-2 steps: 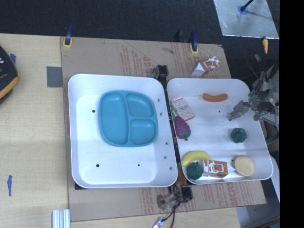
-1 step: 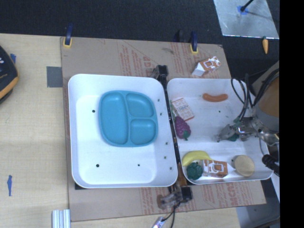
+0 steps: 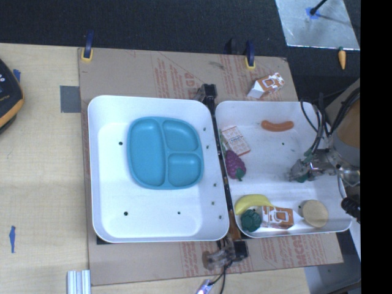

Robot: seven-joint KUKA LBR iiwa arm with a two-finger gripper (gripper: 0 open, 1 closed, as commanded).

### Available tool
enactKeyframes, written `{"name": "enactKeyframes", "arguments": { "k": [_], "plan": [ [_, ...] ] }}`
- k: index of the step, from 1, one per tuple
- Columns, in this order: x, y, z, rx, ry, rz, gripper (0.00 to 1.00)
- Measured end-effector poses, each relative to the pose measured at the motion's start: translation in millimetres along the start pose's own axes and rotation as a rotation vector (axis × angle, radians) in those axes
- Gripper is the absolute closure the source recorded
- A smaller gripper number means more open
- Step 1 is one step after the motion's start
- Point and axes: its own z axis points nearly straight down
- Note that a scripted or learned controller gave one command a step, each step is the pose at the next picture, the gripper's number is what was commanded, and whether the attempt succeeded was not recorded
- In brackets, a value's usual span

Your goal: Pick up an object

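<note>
Task names no particular object, so we take the nearest candidate: the round tan disc (image 3: 315, 212) in the right bin (image 3: 269, 155), lying just below the tool (image 3: 304, 170) in the camera view and slightly to its right, near but apart from it. Being round, it has no long axis to align to. We judge the coming move turns on a short shift toward the bin's near wall and a descent. Other candidates: the sausage (image 3: 277, 125) lies above the tool and a little left, long axis running left-right; the purple grape bunch (image 3: 234, 164) lies well to its left, against the bin's left wall, with a small printed card (image 3: 235, 140) just above it; the banana (image 3: 252, 203), a dark green round object (image 3: 250, 220) and an orange-and-white carton (image 3: 277, 217) sit below-left along the near wall, crowded together and touching. The tool is low over the bin floor, at the bin's right side; whether it is spread or pressed together we cannot tell, and nothing visible sits in it. The arm (image 3: 346, 136) enters from the right, wrist bent down and leftward, cables looping above it. Left bin (image 3: 107, 176) holds a blue divided plate (image 3: 165, 152). A second small carton (image 3: 266, 85) lies on the bench (image 3: 37, 164) beyond the bins.
</note>
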Motion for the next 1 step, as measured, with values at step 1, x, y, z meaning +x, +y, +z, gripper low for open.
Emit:
{"name": "enactKeyframes", "arguments": {
  "k": [1],
  "plan": [
    [63.0,31.6,9.8,-0.003,0.0,0.0,1.0]
  ]
}}
